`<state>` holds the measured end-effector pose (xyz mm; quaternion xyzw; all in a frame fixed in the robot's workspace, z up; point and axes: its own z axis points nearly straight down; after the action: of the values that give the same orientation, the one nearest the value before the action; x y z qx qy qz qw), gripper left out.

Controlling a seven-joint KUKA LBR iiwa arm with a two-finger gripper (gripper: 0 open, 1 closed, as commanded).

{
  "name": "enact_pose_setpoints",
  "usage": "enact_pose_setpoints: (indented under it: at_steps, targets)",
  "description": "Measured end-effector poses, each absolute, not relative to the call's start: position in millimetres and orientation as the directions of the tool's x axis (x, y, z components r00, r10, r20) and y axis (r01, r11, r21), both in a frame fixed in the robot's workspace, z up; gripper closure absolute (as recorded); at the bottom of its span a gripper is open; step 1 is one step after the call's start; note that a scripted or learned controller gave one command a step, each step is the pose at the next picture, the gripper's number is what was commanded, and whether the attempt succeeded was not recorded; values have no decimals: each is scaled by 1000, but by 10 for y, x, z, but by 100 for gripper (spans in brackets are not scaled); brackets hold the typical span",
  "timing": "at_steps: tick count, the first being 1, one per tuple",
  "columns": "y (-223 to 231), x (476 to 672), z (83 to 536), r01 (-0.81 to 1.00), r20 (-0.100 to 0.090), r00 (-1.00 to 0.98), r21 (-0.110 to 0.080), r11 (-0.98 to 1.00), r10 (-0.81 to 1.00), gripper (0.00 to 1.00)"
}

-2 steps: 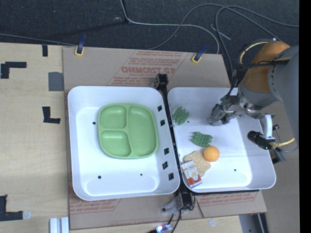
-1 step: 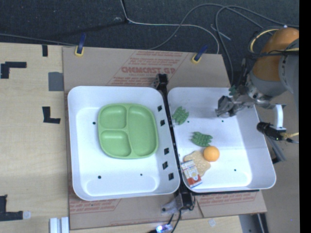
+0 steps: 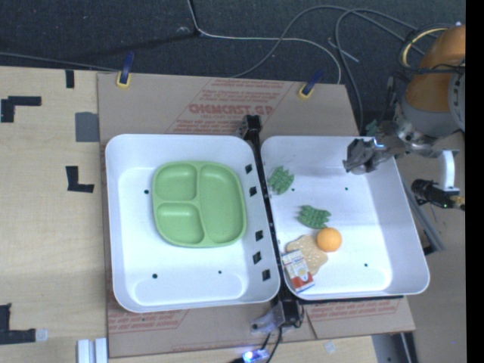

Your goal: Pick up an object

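The right bin point(image 3: 378, 278) holds an orange ball point(image 3: 329, 239), two green leafy pieces point(image 3: 280, 179) point(image 3: 313, 216), a tan flat piece point(image 3: 306, 251) and a small red and white carton point(image 3: 297, 270). My gripper point(image 3: 363, 157) hovers over the bin's upper right corner, well apart from every object. Nothing shows between its fingers.
The left bin point(image 3: 128, 225) contains a green divided plate point(image 3: 200, 204). A black clip strip point(image 3: 261, 203) runs along the seam between the bins. Cables point(image 3: 318, 21) trail over the dark mat behind the bench, and the arm's body point(image 3: 435, 89) stands at the right.
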<state>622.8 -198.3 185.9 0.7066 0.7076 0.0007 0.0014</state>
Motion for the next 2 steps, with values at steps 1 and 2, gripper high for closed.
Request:
enact_pose_setpoints:
  at_steps: [1,2]
  targets:
    - [-1979,6234,2132,1000,0,-1,1,1,1000,100]
    - [-1464,6171,2043,1000,1,-4,-2,4,1000,100]
